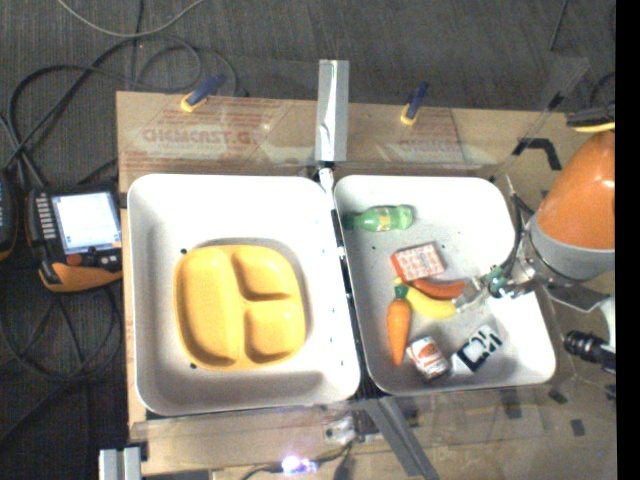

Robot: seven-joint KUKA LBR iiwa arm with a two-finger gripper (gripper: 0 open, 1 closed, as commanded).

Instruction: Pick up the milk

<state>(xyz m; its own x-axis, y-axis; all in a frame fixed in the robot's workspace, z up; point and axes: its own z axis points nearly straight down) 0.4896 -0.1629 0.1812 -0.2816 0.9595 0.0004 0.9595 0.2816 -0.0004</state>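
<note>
Reaching in from three o'clock, the gripper (497,281) sits low over the right bin (520,363), near its three o'clock wall. How far its fingers are parted cannot be told at this size, and nothing is seen held between them. Just at its nine o'clock lie a banana (432,306) and a red-orange sausage (440,288), touching each other. At the gripper's six o'clock, near but apart, is the milk (478,348), a small black-and-white carton lying tilted on the bin floor. Beside the milk, at its nine o'clock, rests a red-and-white can (428,357). A carrot (398,326) lies upright in the view at the banana's eight o'clock, and a red-patterned packet (417,261) sits at the banana's twelve. A green bottle (380,218) lies on its side toward the bin's eleven o'clock corner. The left bin (150,368) holds a yellow divided tray (242,303). Outside it, at nine o'clock, a handheld pendant (78,226) with a lit screen rests on the floor.
</note>
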